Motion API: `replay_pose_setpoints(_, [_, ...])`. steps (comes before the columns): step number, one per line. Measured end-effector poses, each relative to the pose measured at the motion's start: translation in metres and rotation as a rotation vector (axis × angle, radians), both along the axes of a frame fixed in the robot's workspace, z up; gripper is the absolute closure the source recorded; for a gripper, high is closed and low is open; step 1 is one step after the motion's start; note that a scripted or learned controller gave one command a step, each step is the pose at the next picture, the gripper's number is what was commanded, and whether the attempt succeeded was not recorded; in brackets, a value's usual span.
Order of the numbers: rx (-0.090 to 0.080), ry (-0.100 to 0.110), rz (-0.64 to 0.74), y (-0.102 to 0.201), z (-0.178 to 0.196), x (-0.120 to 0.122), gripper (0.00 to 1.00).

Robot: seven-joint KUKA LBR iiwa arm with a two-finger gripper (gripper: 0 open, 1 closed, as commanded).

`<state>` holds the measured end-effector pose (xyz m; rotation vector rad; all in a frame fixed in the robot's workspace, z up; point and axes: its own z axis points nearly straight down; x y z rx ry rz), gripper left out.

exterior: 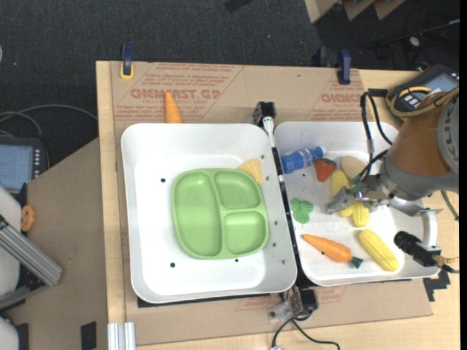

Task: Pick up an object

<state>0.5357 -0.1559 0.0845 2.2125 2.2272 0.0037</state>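
Note:
The right bin (408, 272) holds several toy foods. There is a blue bottle (300, 159), a red piece (325, 170), a beige piece (353, 166) and a green piece (300, 210). Nearer the front lie an orange carrot (330, 248) and a yellow corn cob (379, 249). A yellow piece (339, 181) and another yellow piece (360, 214) lie mid-bin. My gripper (349, 200) is low in this bin, right between those two yellow pieces and touching or nearly touching them. The arm's grey and orange wrist (423, 155) hides the bin's right side.
The left bin (146, 261) holds a green divided plate (219, 214) and a yellow wedge (252, 169) at the plate's far right corner. A loose orange carrot (172, 109) lies on the board behind the left bin. A black clamp (264, 111) sits between the bins.

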Motion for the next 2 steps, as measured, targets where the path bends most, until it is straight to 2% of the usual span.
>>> replay_pose_setpoints(1, [-0.002, 0.000, -0.006, -0.004, 0.010, -0.002, 1.00])
replay_pose_setpoints(2, [0.001, -0.007, 0.003, 0.083, 0.106, 0.027, 1.00])
